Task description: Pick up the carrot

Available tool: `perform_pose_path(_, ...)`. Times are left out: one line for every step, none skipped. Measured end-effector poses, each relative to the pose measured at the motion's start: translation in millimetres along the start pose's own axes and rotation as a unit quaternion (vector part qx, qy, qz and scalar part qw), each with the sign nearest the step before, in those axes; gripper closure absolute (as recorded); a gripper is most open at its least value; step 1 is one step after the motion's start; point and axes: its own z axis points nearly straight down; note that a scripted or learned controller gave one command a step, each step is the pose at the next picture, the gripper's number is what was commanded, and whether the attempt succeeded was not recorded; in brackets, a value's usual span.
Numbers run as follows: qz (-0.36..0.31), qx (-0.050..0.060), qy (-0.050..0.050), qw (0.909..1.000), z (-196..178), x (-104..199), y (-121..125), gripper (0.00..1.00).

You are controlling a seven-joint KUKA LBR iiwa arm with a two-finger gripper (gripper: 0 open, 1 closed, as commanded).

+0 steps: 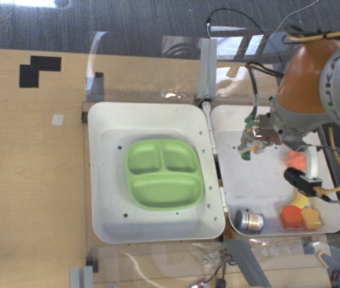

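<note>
Hovering over the upper middle of the right bin (pixel 230 185), the hand (pixel 249 146) grips nothing I can see; finger opening: cannot tell. Likely carrot (pixel 297 159) lies just right of it, half hidden; grasp not yet made.

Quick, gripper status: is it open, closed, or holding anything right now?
Gripper: cannot be told; it hangs over the right shallow white bin, and no item is seen between its fingers.
</note>
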Motion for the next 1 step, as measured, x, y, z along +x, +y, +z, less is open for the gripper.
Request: perform_pose_path(0.004,0.002,0.000,1.0000,20.5,24.4,-24.4,1.00)
